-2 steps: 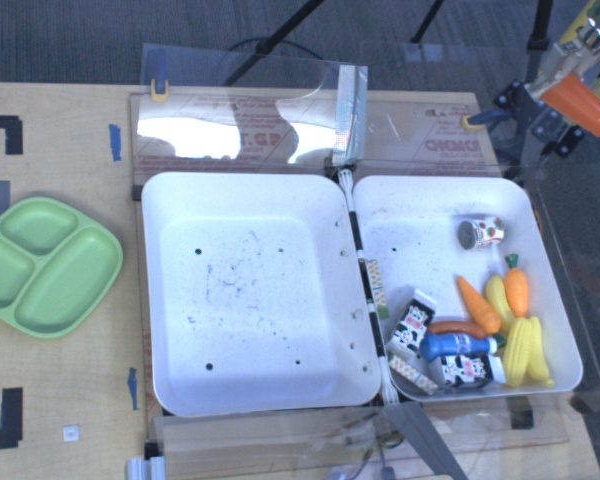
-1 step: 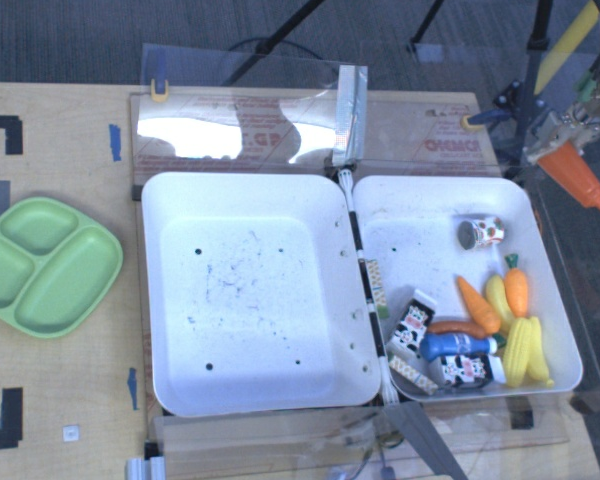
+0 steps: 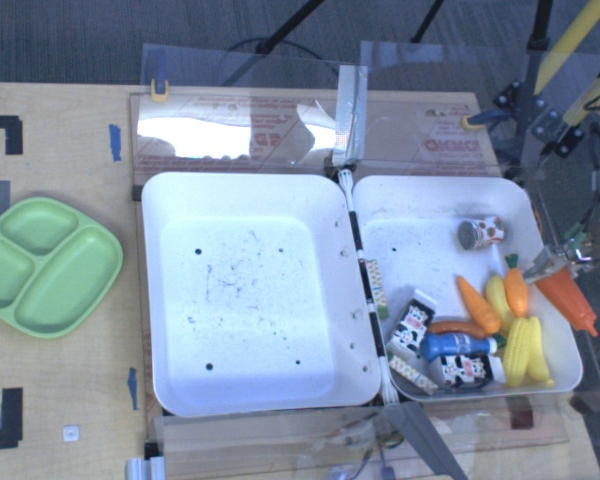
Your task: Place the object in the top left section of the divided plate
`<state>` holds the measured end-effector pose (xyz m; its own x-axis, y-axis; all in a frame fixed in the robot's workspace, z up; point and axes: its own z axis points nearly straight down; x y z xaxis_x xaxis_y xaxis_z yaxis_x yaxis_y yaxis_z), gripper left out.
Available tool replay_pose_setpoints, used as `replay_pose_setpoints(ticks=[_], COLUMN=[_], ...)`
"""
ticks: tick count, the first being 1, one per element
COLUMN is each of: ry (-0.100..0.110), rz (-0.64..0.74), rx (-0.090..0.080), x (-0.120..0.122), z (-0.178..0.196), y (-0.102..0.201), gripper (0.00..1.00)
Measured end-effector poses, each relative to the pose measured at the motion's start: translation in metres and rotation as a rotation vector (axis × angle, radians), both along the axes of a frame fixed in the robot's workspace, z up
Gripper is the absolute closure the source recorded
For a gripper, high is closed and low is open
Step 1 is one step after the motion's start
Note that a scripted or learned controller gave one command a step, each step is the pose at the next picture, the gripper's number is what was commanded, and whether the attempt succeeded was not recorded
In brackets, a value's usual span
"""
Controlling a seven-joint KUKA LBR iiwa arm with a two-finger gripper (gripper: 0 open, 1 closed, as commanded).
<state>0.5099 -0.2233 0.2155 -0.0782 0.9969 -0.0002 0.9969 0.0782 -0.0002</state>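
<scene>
The green divided plate (image 3: 48, 266) lies on the wooden bench left of both bins. It has two small sections on its left side and one long section on its right, and I see nothing in any of them. The loose objects lie in the right bin (image 3: 420, 218): a small can (image 3: 480, 233), two orange carrots (image 3: 477, 304), yellow corn (image 3: 525, 348), a blue bottle (image 3: 458, 345) and two black-and-white cartons (image 3: 412, 328). An orange piece (image 3: 567, 302) rests across that bin's right rim.
The left bin (image 3: 170, 208) stands between the plate and the right bin. Clear plastic panels (image 3: 240, 118) rise behind both bins. Stands, a yellow pole (image 3: 570, 28) and clamps crowd the far right. Blue tape marks (image 3: 115, 140) dot the bench.
</scene>
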Motion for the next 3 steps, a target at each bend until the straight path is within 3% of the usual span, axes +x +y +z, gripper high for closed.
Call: replay_pose_setpoints(ticks=[1, 2, 3], ry=[-0.003, -0.004, 0.000], rz=[0.062, 0.128, -0.009], rx=[-0.001, -0.003, 0.000], x=[0.063, 0.145, 0.084], z=[0.102, 0.221, 0.153], y=[0.003, 0.001, 0.000], gripper=[1.00, 1.00, 1.00])
